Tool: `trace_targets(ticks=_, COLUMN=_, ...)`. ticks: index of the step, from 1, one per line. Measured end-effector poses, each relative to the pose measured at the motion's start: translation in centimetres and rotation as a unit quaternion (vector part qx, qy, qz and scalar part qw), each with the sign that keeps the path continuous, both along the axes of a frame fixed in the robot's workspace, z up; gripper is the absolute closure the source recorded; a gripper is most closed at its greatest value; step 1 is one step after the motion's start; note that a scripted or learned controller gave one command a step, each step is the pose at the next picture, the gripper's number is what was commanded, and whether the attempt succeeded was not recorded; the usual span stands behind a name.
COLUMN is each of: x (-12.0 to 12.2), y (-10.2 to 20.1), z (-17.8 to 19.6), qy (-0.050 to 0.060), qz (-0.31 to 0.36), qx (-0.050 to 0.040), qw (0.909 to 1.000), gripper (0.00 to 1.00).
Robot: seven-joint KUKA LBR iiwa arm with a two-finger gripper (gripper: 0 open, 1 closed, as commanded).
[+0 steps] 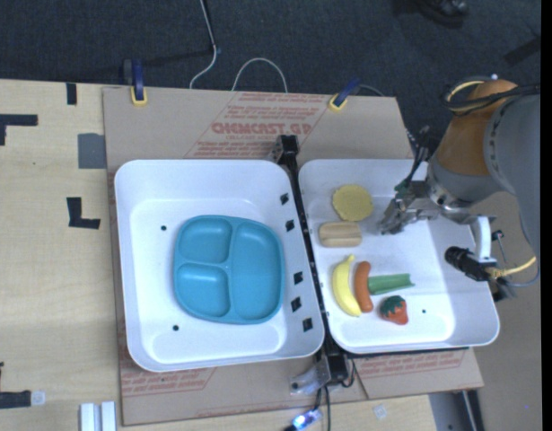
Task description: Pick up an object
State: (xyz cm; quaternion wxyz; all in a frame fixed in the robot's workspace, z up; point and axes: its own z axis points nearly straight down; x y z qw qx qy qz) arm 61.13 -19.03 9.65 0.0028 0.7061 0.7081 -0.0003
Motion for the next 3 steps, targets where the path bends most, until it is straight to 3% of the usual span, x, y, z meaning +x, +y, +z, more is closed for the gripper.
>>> trace_targets(ticks=1, x=1.1, y=-0.1, z=5.0, qy=0.000, qz=-0.001, qx=0.0017, qw=1.0000, gripper=1.00)
trace_targets(ticks=3, x=1.0, y=0.0, z=15.7, qy=-0.001, qz=-0.001, qx=0.0015, qw=1.0000, gripper=1.00)
